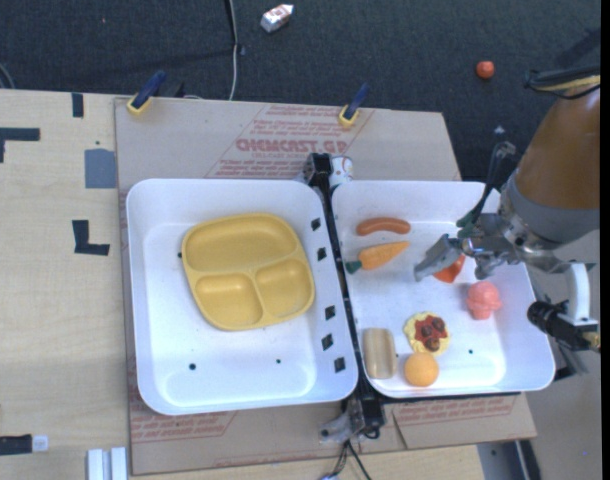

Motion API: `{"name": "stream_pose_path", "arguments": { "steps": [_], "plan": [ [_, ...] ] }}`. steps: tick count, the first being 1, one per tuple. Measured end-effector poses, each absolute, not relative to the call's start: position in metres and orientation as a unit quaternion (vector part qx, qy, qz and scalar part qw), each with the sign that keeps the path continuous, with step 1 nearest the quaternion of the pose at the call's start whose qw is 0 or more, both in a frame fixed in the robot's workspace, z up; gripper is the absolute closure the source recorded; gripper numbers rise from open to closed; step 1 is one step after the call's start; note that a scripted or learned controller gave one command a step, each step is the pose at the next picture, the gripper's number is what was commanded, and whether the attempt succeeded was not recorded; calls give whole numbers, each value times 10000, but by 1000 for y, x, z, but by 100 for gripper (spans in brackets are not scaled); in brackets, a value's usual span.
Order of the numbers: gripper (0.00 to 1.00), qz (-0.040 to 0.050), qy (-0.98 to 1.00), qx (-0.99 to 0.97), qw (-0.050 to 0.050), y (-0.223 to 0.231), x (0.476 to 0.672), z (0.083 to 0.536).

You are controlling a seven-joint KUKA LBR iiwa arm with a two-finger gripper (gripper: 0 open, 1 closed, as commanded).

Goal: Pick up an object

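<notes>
**Red toy piece sits at the gripper's fingertips in the right bin**

Red and glossy, a small wedge-shaped toy piece lies on the floor of the right bin, directly beside the gripper. One grey finger slants down to the left of it and the rest of the metal hand crowds over its upper edge, so the piece is touching or nearly touching the fingers; whether it is pinched between them cannot be told, nor how far the fingers are spread.

Just right of it and slightly lower rests a pink, rounded lump with a matte skin. Left of the gripper lie an orange carrot, tapered to a point, and above that a smooth reddish sausage. Lower down sit a small yellow tart with dark red topping, a round orange fruit and a tan bread-like block.

Across the black divider, the left bin holds a yellow plastic compartment plate with three hollows. Both bins rest on a brown cardboard sheet clamped to the pale wood bench.
</notes>
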State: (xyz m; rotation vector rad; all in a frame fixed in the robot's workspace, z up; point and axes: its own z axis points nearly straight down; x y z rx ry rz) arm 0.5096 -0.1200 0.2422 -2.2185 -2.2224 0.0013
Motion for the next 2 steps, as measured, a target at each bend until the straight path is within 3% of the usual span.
{"name": "stream_pose_path", "arguments": {
  "steps": [1, 2],
  "plan": [
    [0, 23, -7066, -7076, 37, -141, 481, 159],
    [0, -2, -7067, -7075, -27, -134, 484, 83]
  ]
}}
